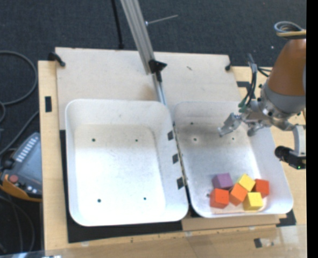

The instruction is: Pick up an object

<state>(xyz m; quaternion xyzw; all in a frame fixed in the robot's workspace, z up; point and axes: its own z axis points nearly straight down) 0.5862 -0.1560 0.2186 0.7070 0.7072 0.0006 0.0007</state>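
Note:
Several small blocks huddle in the near right corner of the right bin: a purple one, two orange ones, two yellow ones and a red one. My gripper hovers over the far right part of that bin, well behind the blocks. Its fingers are spread open and hold nothing. The orange band of the arm rises behind it at the right edge.
The left bin lies beside the right one on the wooden bench. A slanted aluminium pole comes down to the far gap between the bins. Cables and a teach pendant lie on the floor at left.

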